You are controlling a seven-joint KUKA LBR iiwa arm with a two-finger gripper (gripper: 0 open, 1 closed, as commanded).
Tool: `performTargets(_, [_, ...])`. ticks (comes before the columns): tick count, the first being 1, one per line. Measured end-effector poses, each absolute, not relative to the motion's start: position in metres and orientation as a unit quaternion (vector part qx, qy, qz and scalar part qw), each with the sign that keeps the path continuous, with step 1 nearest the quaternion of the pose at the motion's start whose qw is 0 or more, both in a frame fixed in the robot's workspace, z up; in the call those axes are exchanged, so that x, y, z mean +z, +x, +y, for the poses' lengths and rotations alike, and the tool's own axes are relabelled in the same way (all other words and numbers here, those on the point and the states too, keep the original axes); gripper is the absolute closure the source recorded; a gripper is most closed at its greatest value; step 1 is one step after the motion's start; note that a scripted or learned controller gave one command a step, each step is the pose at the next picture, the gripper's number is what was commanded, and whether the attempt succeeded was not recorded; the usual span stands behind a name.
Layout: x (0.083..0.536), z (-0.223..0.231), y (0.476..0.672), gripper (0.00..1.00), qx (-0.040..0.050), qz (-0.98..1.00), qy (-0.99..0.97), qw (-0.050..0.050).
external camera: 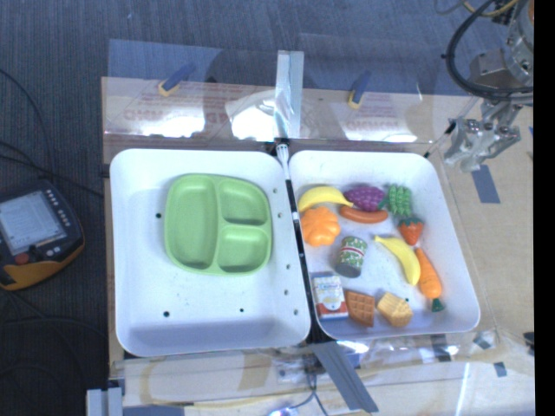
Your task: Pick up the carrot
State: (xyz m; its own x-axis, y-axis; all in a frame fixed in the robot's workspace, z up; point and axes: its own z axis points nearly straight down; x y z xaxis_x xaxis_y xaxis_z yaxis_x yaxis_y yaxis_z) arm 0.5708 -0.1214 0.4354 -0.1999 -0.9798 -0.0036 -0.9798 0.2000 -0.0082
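Note:
The carrot (427, 274) is orange with a small green tip. It lies lengthwise near the right wall of the right bin (458, 232), just right of a yellow banana (402, 257) and below a strawberry (411, 230). My gripper (479, 146) hangs beyond the bin's far right corner, over the bench, well up and to the right of the carrot. Its fingers stand apart, open, with nothing between them.
The right bin also holds a second banana (322, 198), purple grapes (366, 198), an orange pepper (319, 225), a small can (351, 256), a carton (327, 295), a waffle (360, 307) and more toy food. A green divided plate (217, 224) sits in the left bin (139, 302).

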Motion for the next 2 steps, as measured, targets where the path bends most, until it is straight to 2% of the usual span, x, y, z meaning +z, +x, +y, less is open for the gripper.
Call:
performTargets(1, [0.399,-0.187,0.490,1.00,0.0016,0.777,-0.630,0.001])
performTargets(2, [0.338,-0.223,0.485,1.00,0.0038,0.755,-0.656,0.001])
